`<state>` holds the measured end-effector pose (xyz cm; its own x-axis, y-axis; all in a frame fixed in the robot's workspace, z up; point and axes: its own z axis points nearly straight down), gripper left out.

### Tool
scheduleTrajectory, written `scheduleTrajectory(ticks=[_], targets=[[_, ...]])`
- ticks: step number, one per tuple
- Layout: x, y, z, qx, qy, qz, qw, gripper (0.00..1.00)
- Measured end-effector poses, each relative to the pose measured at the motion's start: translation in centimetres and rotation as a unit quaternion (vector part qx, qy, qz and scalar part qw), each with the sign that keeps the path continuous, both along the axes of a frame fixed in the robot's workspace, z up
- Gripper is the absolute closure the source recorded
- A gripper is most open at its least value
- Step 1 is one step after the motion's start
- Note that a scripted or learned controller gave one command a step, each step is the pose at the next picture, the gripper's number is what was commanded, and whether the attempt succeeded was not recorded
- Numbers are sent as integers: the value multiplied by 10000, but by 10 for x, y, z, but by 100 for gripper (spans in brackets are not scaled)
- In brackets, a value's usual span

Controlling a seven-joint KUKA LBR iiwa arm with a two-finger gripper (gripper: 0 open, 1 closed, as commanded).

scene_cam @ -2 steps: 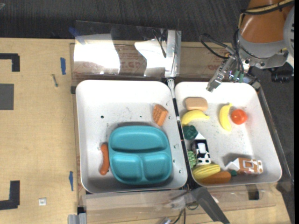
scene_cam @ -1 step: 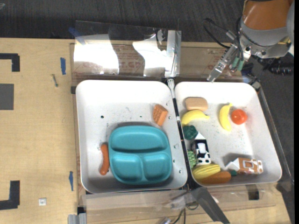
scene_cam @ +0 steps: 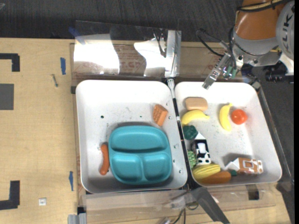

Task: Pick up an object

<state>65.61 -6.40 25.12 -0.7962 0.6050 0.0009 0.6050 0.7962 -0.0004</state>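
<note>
The grey two-finger gripper (scene_cam: 211,78), finger state impossible to tell, hovers above a tan bread-shaped toy (scene_cam: 195,103); a straight, centred descent looks wisest.

arm (scene_cam: 286,24): part of large letters at the picture's right edge, cut off, not readable
bench (scene_cam: 32,125): black corner marks and a grey square, no lettering
small carton (scene_cam: 248,165): printed pattern, too small to read
elsewhere: no text, number or brand readable
</note>
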Motion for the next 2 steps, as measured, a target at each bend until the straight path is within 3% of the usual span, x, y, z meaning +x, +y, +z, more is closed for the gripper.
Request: scheduleTrajectory(ticks=[1,2], targets=[[-12,22,3,1,-21,731,9973,100],[-1,46,30,-5,-59,953,9954,100]])
